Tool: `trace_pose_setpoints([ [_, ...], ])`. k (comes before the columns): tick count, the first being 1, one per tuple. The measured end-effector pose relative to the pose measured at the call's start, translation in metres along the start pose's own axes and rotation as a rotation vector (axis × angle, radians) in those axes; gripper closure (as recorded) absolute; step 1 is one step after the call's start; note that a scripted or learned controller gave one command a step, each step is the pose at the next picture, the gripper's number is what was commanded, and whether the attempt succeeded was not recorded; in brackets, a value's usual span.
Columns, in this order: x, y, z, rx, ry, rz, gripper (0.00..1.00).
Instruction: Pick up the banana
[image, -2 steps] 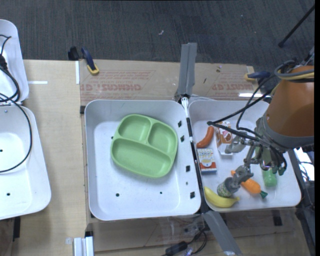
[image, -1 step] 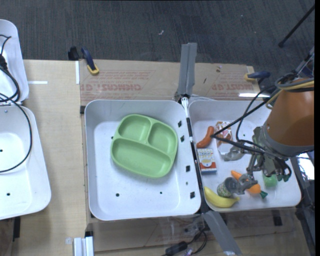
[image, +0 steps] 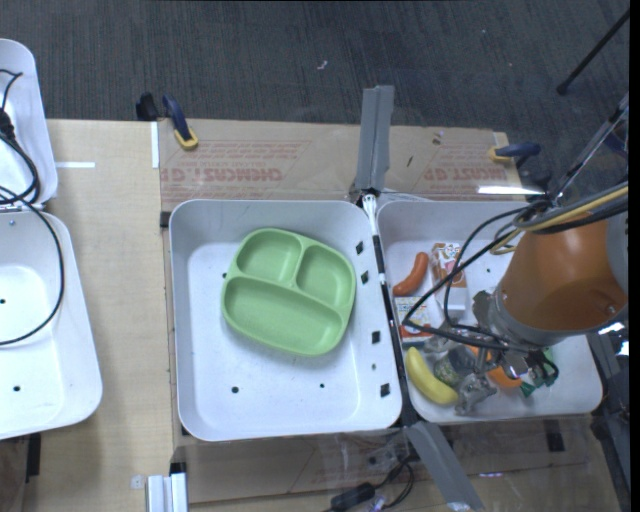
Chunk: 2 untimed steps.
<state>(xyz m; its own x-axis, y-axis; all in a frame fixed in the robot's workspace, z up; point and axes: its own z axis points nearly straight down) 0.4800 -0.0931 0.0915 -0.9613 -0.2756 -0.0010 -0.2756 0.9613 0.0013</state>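
Banana (image: 429, 377) lies just left of the claw (image: 476, 390), seemingly untouched.

- The banana (image: 430, 378), yellow and slightly curved, is lying flat and slanted.
- It is resting in the right bin (image: 580, 398), near its front-left corner, among other items.

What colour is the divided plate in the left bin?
Light green; the divided plate shows clearly in the camera view.
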Motion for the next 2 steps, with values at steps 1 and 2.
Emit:
trace_pose_setpoints([
  [1,-0.001,0.001,-0.009,-0.001,-0.002,0.003,1.0],
  [2,-0.019,0.038,-0.099,0.0,-0.002,-0.32,1.0],
])
